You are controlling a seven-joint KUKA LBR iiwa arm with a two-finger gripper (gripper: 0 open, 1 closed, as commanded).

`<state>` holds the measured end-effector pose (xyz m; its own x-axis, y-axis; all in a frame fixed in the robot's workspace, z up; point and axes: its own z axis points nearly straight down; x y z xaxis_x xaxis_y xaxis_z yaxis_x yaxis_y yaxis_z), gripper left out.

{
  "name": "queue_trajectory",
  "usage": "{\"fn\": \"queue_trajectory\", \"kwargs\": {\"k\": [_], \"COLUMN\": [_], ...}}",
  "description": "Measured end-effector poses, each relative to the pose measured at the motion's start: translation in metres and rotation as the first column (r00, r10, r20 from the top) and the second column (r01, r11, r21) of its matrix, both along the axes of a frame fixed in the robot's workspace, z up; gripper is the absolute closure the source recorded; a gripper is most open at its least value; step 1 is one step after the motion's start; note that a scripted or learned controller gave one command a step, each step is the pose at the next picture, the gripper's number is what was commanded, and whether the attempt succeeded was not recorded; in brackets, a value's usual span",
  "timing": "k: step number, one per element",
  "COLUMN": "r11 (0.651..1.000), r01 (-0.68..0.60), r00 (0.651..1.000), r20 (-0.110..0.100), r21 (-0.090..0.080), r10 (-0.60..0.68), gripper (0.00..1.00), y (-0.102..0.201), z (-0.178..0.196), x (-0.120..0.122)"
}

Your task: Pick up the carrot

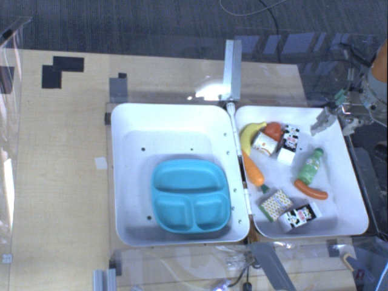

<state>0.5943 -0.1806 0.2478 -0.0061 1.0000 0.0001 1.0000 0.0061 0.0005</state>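
1. Nearest the camera, a black-and-white carton [301, 216] and a patterned packet [276, 204] lie at the right bin's [357, 220] front edge.
2. The carrot [253, 171] lies against that bin's left wall, just below the banana [248, 135], tight for a grasp, I judge.
3. The claw [330, 117] hangs over the bin's far right corner, well apart from the carrot, holding nothing; how wide it stands, I cannot tell.
4. The arm is cut off at the frame edge.
5. The left bin [130, 126] carries a blue tray [191, 194].

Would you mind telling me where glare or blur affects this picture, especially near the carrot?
Camera view: glare washes out the bench just above the left bin; the gripper at the right edge is soft and blurred; the carrot by the divider is evenly lit and sharp.
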Motion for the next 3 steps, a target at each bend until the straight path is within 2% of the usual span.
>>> {"fn": "queue_trajectory", "kwargs": {"k": [1,2,3], "r11": [0.979,0.959,0.868], "r01": [0.202,0.282,0.497], "r00": [0.979,0.959,0.868], "r20": [-0.002,-0.001,-0.004], "r21": [0.001,0.000,0.000], "r10": [-0.202,-0.282,-0.497], "gripper": [0.00,0.00,0.00], "y": [0.074,0.120,0.186], "z": [-0.055,-0.063,-0.066], "x": [0.026,-0.035,-0.090]}}
